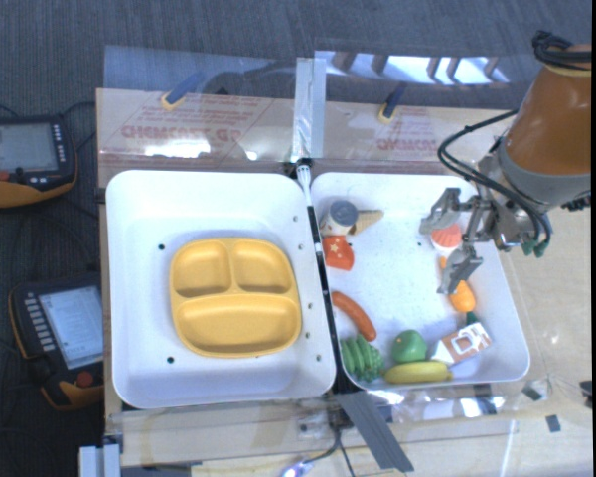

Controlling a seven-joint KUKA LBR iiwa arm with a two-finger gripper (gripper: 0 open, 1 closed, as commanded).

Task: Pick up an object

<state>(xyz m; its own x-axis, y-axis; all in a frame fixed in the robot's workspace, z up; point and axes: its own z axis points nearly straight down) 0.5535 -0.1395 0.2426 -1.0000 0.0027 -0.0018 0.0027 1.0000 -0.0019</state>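
Our gripper point(455, 249) hangs at the right bin's point(497, 361) 3 o'clock; jaws spread over the carrot point(463, 297), pinching nothing, poised to grasp.

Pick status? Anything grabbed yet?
Done: the gripper has reached the right bin. In hand: nothing visibly held; its fingers hang open by an orange-red item and an orange piece. Left: closing on one and lifting. The yellow tray sits in the left bin.

Faint reddish lettering runs across the clear sheet point(194, 127) behind the bins, too blurred to read.
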